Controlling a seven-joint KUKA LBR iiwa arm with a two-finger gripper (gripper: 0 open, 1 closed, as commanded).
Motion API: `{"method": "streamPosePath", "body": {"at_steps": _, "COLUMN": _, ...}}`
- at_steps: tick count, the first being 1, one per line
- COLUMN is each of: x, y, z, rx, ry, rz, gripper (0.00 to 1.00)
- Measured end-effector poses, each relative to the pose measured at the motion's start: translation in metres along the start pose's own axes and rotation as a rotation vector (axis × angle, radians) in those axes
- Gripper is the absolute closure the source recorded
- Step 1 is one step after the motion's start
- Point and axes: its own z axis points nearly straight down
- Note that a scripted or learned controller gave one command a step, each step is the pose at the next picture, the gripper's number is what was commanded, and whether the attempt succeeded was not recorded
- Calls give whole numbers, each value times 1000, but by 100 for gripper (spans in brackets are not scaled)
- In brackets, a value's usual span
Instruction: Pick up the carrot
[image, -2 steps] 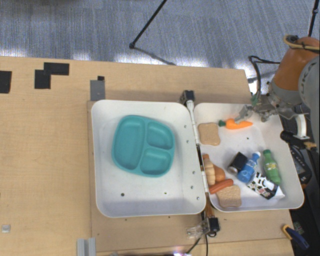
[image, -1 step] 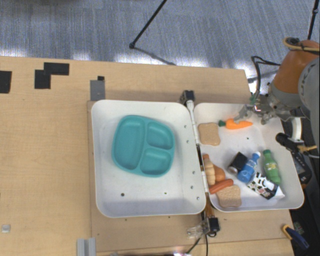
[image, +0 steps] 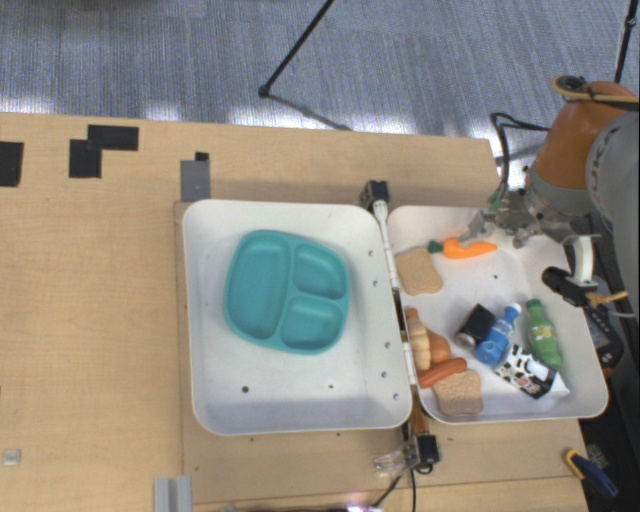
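The carrot (image: 468, 249) lies at the right bin's (image: 590, 400) far end, just beside the gripper (image: 497, 222); whether that gripper is clenched or released, I cannot tell. It looks like light, stiff, smooth plastic — tapered, likely slippery; best taken across its thicker orange middle, away from the green tip.

Hand (image: 497, 222) just above carrot (image: 468, 249) in right bin (image: 590, 400); teal plate (image: 286, 290) in left bin (image: 300, 415).
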Motion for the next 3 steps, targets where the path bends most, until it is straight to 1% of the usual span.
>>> {"method": "streamPosePath", "body": {"at_steps": 1, "x": 11, "y": -8, "z": 0, "rx": -2, "ry": -1, "rz": -4, "gripper": 0}}
{"method": "streamPosePath", "body": {"at_steps": 2, "x": 39, "y": -3, "z": -1, "rx": -4, "ry": 2, "rz": -80, "gripper": 0}}
{"method": "streamPosePath", "body": {"at_steps": 3, "x": 67, "y": 0, "z": -1, "rx": 0, "ry": -3, "rz": -152, "gripper": 0}}
